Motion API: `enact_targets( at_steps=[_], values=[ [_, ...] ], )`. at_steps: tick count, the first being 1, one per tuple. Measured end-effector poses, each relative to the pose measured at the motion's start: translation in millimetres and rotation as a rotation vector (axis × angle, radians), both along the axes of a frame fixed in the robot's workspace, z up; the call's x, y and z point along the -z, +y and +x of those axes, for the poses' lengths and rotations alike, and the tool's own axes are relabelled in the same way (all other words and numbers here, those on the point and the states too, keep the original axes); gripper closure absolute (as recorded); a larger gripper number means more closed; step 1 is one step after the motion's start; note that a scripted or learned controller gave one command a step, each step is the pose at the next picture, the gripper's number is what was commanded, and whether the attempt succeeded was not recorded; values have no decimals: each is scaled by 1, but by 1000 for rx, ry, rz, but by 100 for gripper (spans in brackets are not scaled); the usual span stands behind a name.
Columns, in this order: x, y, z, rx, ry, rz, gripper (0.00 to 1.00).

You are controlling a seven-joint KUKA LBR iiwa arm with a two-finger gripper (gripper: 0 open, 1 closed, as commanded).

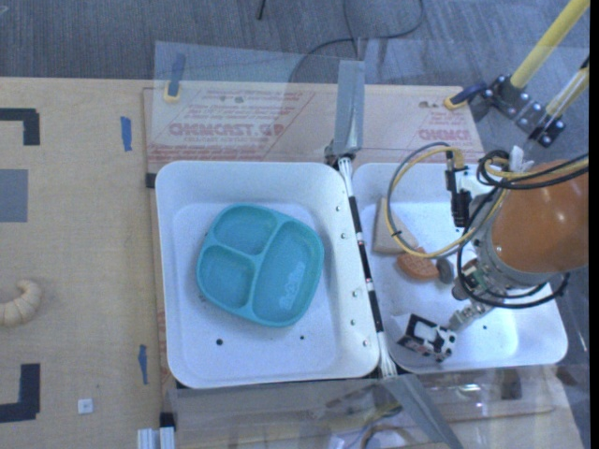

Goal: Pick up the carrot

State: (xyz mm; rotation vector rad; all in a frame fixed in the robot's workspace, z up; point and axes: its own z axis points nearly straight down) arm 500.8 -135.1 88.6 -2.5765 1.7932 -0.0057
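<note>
The grey arm with the orange band (533, 227) reached in from the right and hung over the right shallow white bin (538, 340). Its two-finger gripper (426, 337) sat low at the bin's front left corner, close to the dividing wall between the bins. The black-and-white fingertips pointed left with only a narrow gap showing between them, and nothing lay in that gap.

The carrot, a short orange-brown rounded piece (417, 267), lay on the floor of the right bin, behind the gripper and apart from it. A beige wedge-shaped block (387, 232) lay just behind the carrot, near the bin's left wall. Yellow and black cables (412, 171) looped from the arm over this part of the bin and crossed above the wedge.

The left shallow white bin (182, 199) held a teal plastic plate with three compartments (260, 264), lying flat near the bin's centre.

On the tan bench surface (75, 223), well left of both bins, lay a pale curved croissant-like object (21, 303).
</note>
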Motion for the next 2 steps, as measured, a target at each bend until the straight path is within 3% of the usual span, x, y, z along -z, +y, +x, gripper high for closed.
enact_targets(
  at_steps=[1, 2],
  values=[
    [-96, 62, -20, 418, 1, 5, 100],
    [-96, 101, -21, -113, 2, 4, 100]
  ],
)
